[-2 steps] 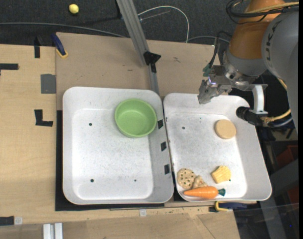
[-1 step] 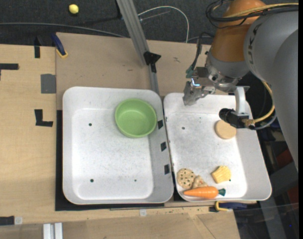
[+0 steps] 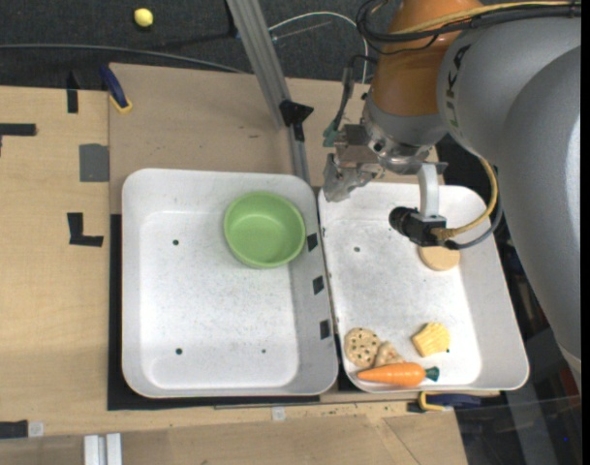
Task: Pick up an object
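While the gripper (image 3: 339, 184) hangs over the right bin's (image 3: 488, 356) far left corner, its state impossible to tell, an orange carrot (image 3: 396, 376) with a green tip lies along the near wall beside a cookie (image 3: 360, 345).

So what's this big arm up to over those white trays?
It is meant to pick something up. The gripper hangs over the far corner of the right bin, with nothing in it that I can see. A carrot, cookie and yellow piece lie at that bin's near end; a green bowl sits in the left bin.
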### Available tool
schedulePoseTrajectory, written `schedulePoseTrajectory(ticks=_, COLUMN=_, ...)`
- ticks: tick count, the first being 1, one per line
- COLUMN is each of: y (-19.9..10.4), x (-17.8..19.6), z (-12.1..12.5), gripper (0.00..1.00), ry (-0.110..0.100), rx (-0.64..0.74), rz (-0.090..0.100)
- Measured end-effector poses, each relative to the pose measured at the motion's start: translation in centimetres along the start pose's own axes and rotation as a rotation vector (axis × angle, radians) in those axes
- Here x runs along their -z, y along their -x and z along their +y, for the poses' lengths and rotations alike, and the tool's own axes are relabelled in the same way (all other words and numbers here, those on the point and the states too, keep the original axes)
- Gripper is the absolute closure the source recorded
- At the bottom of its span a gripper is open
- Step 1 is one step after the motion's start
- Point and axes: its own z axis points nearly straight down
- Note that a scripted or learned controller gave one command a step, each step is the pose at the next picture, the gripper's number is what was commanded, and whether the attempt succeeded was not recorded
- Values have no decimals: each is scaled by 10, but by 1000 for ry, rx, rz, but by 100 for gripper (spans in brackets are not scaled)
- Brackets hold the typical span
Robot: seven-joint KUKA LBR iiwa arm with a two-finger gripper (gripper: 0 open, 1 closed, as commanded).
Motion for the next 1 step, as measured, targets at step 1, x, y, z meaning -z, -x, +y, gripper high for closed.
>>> schedulePoseTrajectory(ticks=1, y=-58, x=6, z=-4, gripper=100, ry=-1, rx=0, rz=0)
